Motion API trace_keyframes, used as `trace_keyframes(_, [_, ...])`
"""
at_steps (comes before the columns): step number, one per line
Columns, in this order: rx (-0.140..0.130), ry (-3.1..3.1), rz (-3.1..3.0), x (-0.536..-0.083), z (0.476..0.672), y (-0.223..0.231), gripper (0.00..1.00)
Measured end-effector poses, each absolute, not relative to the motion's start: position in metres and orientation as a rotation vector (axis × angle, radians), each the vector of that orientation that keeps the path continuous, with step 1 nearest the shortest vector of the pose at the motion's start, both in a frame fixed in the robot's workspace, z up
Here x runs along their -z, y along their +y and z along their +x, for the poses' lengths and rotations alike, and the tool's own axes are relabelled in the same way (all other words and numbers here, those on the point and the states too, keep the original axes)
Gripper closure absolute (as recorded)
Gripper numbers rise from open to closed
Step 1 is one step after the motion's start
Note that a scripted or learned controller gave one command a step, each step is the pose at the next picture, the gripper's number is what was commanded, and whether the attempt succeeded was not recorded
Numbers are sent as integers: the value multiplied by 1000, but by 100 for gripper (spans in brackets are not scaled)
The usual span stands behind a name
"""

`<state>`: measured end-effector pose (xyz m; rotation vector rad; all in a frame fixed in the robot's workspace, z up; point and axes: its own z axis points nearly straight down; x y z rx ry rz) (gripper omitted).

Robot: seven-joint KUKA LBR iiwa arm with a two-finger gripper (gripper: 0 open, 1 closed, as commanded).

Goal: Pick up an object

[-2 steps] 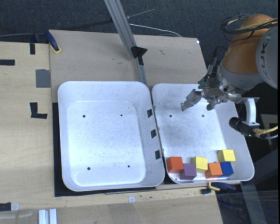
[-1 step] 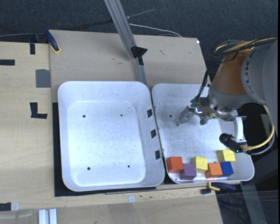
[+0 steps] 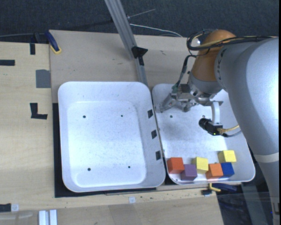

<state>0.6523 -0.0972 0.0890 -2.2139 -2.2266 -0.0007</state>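
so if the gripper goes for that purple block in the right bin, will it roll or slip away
The purple block looks like a small flat-sided cube, so it will probably slide rather than roll. It seems rigid and light. It sits tight between the orange block and yellow block near the right bin's front wall, so a grasp may nudge those neighbours.

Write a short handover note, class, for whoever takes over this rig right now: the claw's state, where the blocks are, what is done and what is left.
Claw: hangs over the far end of the right bin, near its left wall. Whether it is open or shut cannot be told; nothing shows in it.
Blocks: all at the near end of the right bin. Left to right: orange block, purple block, yellow block, second orange block, blue block, with another yellow block behind it.
Left bin: beside the right one.
Done: no block picked up yet.
Left: bring the claw to the blocks, grasp one, lift it.
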Motion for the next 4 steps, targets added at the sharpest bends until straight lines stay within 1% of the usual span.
trace_keyframes(1, [0,-2224,-2218,-92,665,-100,0])
trace_keyframes(2, [6,-2226,-2221,-197,611,-75,0])
trace_keyframes(3, [1,-2222,-2222,-226,588,-93,0])
trace_keyframes(4, [-10,-2216,-2218,-156,580,-105,0])
